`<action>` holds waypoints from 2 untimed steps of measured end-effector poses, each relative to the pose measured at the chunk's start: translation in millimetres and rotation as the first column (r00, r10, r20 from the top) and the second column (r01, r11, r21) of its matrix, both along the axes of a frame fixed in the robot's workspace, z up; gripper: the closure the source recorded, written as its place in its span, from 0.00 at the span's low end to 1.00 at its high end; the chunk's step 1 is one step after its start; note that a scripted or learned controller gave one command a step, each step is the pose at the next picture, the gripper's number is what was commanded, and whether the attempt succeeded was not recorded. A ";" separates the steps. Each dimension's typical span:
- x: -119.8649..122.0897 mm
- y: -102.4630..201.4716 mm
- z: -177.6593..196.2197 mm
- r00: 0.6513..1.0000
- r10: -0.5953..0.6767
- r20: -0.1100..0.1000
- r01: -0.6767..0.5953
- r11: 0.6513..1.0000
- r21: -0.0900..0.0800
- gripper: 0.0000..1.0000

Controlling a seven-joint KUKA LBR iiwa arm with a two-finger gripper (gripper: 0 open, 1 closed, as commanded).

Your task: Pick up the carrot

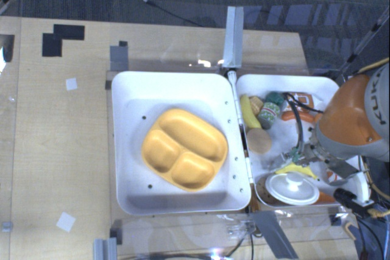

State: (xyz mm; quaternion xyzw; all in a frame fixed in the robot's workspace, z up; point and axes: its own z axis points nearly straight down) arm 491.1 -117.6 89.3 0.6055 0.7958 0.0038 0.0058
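The arm (353, 122), grey with an orange band, reaches into the right bin (286, 83) from the right. Its gripper (300, 158) hangs low over the middle of that bin, just above a yellow item (298, 168) and the white lidded pot (294, 187). An orange sliver (327, 196) that may be the carrot peeks out to the right of the pot, mostly hidden under the arm. Nothing can be made out inside the gripper.
The right bin also holds a yellow banana-like piece (248, 111), a green can (270, 108), an orange box (301, 99) and a beige round item (260, 141). In the left bin (131, 131) lies a yellow divided plate (183, 148). A metal post (233, 39) stands behind the bins.
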 end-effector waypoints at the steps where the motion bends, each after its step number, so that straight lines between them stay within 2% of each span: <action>1: -2.3 -20.1 24.8 0.935 -0.354 -0.008 0.354 0.935 0.002 0.00; 2: 82.0 -26.1 23.1 0.736 -0.677 -0.011 0.677 0.736 0.003 0.00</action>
